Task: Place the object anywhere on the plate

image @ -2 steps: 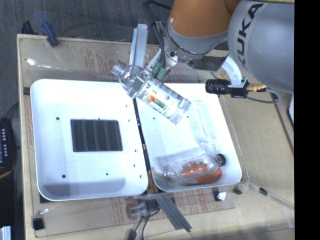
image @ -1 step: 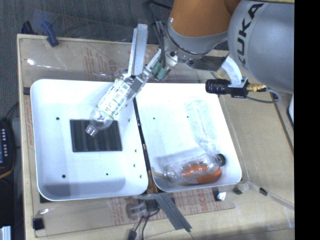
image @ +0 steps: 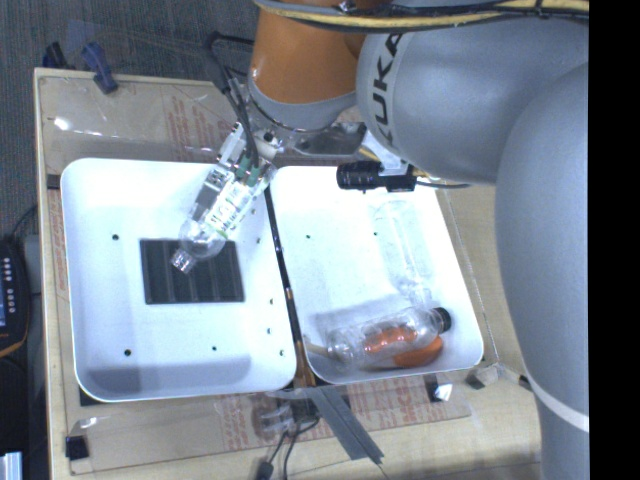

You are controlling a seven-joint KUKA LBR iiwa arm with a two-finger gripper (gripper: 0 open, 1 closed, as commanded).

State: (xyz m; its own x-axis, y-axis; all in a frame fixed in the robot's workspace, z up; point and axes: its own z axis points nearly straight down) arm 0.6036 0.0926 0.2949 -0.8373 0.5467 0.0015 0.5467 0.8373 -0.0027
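Clear plastic bottle (image: 213, 218), pinched in the jaws (image: 243, 165), hangs tilted over the dark plate's (image: 200, 283) top edge.

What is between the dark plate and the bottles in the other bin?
In the camera view, bare white floor and the bins' rims lie between the dark plate and the bottles.

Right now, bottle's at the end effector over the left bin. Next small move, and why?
Probably lower and release. The clear plastic bottle hangs tilted from the end effector, cap end down, already over the dark ribbed plate in the left bin. Its lower end overlaps the plate's upper edge, so a short descent should land it there; I can't judge the height above the plate.
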